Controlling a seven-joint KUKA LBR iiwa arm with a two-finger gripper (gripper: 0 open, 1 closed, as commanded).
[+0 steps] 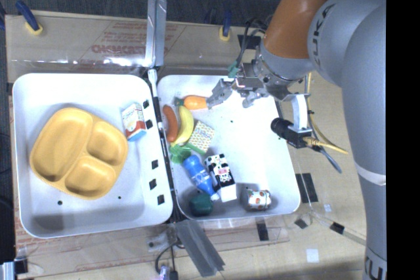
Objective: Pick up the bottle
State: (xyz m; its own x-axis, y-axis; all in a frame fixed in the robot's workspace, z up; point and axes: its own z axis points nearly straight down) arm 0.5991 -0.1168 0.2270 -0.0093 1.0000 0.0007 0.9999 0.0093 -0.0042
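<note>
The blue bottle [197, 174] lies on its side in the right bin [262, 141], near the bin's left wall. It is wedged between a green item [180, 153] and a cow-patterned box [220, 176]. My gripper [235, 98] hangs over the back of the right bin, up and to the right of the bottle and well apart from it. Its two fingers [218, 95] are spread open with nothing between them.
Along the right bin's left side lie an orange item [194, 101], a sausage [170, 122], a banana [186, 125] and a patterned packet [202, 135]. A dark green item [201, 205] and a small can [258, 199] sit at the front. The left bin holds a yellow divided plate [79, 151] and a small carton [133, 120].
</note>
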